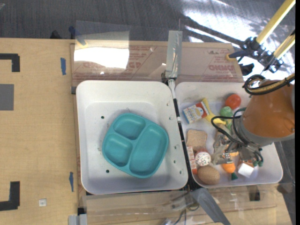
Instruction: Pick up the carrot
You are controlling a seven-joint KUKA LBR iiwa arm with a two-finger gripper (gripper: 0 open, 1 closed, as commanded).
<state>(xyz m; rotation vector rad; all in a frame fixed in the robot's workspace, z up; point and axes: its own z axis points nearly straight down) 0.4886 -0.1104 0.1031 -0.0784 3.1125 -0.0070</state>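
The carrot (229,168) is a small orange piece with a bit of green beside it. It lies near the front of the right bin (274,172), between a brown potato-like lump (208,174) and a white block (246,170). My gripper (226,153) is down in that bin directly over the carrot, its tip at or just above the carrot's far end. The orange-banded wrist (269,114) hides the bin's right part.
The right bin also holds a small carton (194,112), a yellow piece (209,109), a red-orange ball (233,100), a green ball (227,110), a bread slice (197,138) and a speckled white ball (202,159). A teal divided plate (136,145) lies in the left bin (89,125).
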